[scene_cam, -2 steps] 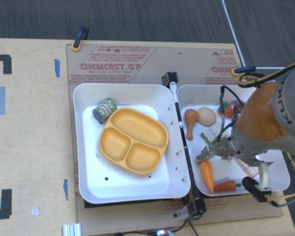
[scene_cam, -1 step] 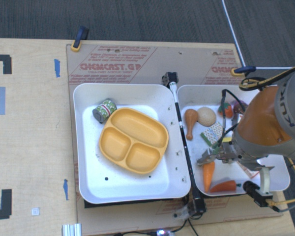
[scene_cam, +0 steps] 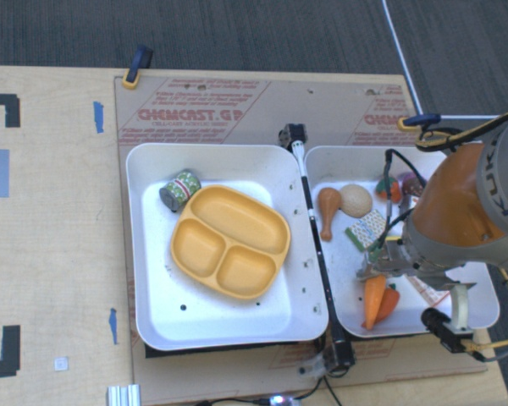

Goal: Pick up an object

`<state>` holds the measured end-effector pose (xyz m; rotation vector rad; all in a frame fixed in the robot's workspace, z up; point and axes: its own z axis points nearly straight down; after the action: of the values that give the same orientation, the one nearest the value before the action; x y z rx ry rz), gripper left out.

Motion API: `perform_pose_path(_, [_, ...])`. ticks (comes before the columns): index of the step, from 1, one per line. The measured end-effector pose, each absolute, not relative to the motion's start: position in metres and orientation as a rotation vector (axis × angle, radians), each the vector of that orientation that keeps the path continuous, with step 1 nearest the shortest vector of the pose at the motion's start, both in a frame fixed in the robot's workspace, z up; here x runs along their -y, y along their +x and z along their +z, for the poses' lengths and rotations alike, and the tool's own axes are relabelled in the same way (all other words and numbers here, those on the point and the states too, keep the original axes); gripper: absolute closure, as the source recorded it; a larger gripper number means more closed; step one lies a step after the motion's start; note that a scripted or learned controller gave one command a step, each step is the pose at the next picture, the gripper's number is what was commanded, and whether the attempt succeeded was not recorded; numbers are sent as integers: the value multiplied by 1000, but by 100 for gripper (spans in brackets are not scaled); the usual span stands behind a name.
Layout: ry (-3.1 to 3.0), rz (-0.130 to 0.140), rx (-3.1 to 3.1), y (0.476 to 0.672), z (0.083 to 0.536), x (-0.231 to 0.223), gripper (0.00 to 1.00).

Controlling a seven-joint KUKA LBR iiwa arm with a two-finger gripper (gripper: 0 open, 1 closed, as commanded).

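Orange plastic toy carrot [scene_cam: 374, 299] lies at near side of right white bin [scene_cam: 483, 311], gripper [scene_cam: 381, 265] just above it, grip state indiscernible; likely light, rigid, somewhat slick, so best pinched across its thicker mid-body.

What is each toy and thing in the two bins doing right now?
Yellow three-part plastic plate: flat in left white bin, compartments bare.
Small green can: on its side, beside the plate.
Brown toy drumstick: lying in right white bin.
Beige egg-shaped toy: resting beside the drumstick.
Orange toy carrot: lying under the gripper.
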<state>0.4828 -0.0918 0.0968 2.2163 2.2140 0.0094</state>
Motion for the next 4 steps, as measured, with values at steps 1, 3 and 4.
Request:
perform_pose_path(1, [2218, 5, -2224, 481, 185, 17, 100])
perform_pose_path(3, [2211, 10, -2222, 484, 205, 18, 100])
perform_pose_path(4, [2220, 1, -2224, 479, 195, -75, 100])
